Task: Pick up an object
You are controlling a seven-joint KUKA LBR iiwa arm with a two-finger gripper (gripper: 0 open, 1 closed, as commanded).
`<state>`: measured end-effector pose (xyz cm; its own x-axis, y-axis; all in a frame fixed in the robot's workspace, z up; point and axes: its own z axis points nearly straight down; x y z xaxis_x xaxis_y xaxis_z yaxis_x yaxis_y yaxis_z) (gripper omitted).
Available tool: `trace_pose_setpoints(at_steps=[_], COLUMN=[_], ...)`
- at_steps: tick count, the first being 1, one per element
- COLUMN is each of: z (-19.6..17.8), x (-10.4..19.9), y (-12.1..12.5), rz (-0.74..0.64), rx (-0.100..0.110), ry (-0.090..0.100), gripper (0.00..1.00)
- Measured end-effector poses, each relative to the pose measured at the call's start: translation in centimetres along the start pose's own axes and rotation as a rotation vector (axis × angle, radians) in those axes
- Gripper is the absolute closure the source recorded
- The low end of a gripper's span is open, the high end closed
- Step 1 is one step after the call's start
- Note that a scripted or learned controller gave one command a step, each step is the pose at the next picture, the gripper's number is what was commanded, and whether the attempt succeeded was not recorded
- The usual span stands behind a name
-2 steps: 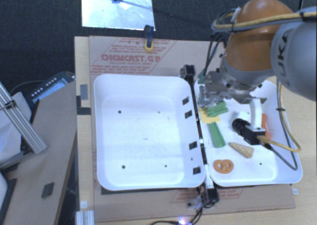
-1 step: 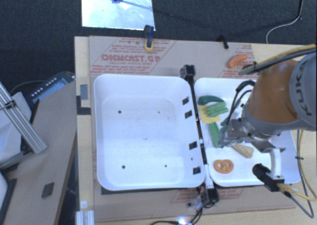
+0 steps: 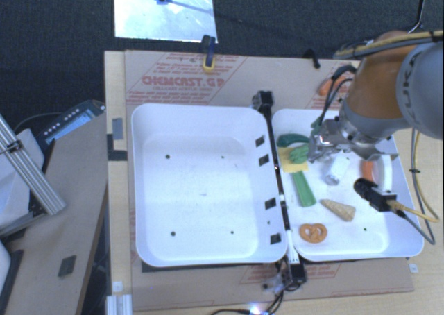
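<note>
The right bin (image 3: 399,237) holds several small objects. A dark green piece (image 3: 291,141) lies at its upper left, beside a yellow block (image 3: 294,164) with a light green piece on top. Below them lie a green stick (image 3: 303,189), a beige wedge (image 3: 338,209) and a brown pretzel (image 3: 313,232). An orange piece (image 3: 368,170) rests toward the right wall. My gripper (image 3: 325,152) hangs low over the bin's upper middle, just right of the yellow block. A pale object (image 3: 332,171) sits right under it.
The left bin (image 3: 201,182) lies beside the right one, with a black-clipped divider (image 3: 274,168) between them. A black connector with a yellow cable (image 3: 374,196) hangs over the right bin. Another orange thing (image 3: 325,87) lies on the board behind the bins.
</note>
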<state>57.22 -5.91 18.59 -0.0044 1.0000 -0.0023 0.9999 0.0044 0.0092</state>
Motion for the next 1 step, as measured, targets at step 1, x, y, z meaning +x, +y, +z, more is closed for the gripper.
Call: trace_pose_setpoints(at_steps=[1], z=[0.08], x=[4.32], y=[9.67], rz=[-0.005], rx=[-0.002], ry=[0.002], gripper=[1.0])
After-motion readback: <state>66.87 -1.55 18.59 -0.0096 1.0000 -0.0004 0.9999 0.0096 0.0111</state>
